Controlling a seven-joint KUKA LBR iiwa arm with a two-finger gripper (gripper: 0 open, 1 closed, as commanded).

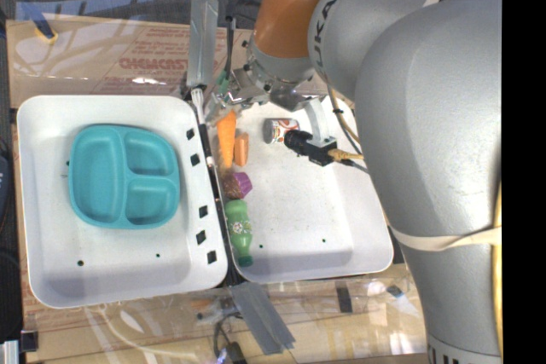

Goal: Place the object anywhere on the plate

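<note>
The claw [223, 95] hangs over the top left corner of the right bin [341, 243], close to the wall where the two bins meet. Whether it is released or clenched cannot be told from this view, since the wrist and its fittings cover it.

Just below the claw lies a long orange carrot [225, 141], pointing up toward it along the bin's left wall. A shorter orange piece [241, 149] rests against the carrot's right side. Further below the claw, down the same wall, sits a small purple toy [238, 182], and below that a green bottle [239, 228] with a pale label, lying lengthwise. To the claw's right and slightly below is a small grey can [275, 130] on its side, beside a black connector [309, 147] on the arm.

The teal plate [124, 176], divided into three compartments, lies in the left bin [51, 268], well to the left of the claw and lower. None of the objects touches it.

The grey arm [426, 141] with its orange band [286, 4] covers the right bin's right side. Cardboard [111, 55] lies on the bench behind the bins.
</note>
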